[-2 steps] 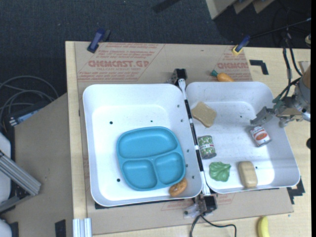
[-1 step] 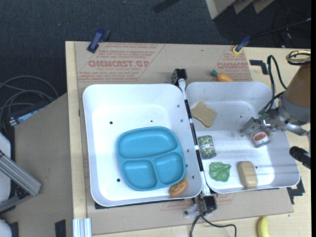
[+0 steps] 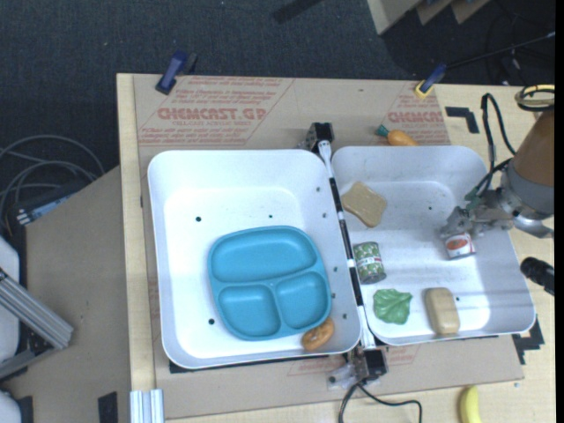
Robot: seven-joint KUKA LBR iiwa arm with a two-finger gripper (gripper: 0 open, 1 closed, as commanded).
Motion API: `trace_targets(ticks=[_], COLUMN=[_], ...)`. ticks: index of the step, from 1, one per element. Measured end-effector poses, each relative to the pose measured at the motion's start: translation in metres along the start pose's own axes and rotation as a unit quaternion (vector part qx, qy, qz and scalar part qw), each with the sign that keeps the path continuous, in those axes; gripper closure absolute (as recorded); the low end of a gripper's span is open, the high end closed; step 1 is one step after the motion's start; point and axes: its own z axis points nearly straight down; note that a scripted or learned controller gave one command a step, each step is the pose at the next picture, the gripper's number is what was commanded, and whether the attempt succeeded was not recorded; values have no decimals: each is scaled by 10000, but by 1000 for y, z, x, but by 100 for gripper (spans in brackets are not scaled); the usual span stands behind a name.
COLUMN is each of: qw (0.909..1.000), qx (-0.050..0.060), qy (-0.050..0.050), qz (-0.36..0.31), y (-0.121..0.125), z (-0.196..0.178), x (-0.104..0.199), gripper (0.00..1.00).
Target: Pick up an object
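On the bench: bare plywood-coloured board top [image 3: 220,113] with red stencilled lettering, sitting over dark blue-grey carpet [image 3: 106,25]. Blue clamp [image 3: 174,70] at the far left edge, yellow-and-blue clamp [image 3: 430,80] at the far right edge. Loose grey cables [image 3: 44,179] coil on the floor at the left.

Two shallow glossy white plastic bins with rounded corners, side by side and touching at a black hinge strip. Left bin [image 3: 176,192] holds a turquoise three-compartment moulded plastic tray [image 3: 269,280]; a small orange-brown doughnut-shaped toy [image 3: 318,334] lies at the tray's near right corner, against the bin wall.

Right bin [image 3: 502,298] holds a tan bread-slice-shaped piece [image 3: 364,204] near the far left, a small cylindrical can with green label [image 3: 368,261] lying next to the divider, a crinkled green leaf-like piece [image 3: 392,306] and a smooth beige oblong block [image 3: 441,311] along the near edge, just beside each other.

Grey arm comes in from the right; two-finger metal gripper [image 3: 464,227] sits low over a small red-and-white object [image 3: 458,248] near the bin's right wall. Cannot tell whether the jaws are apart or closed, or whether they touch it.
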Motion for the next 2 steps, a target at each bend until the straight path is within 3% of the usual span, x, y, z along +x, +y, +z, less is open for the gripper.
trace_targets(ticks=[1,2], qw=[10000,10000], qx=[-12,13], qy=[8,14], qz=[-15,-11], y=[93,62], z=[-80,-105], x=[72,145], gripper=[100,100])
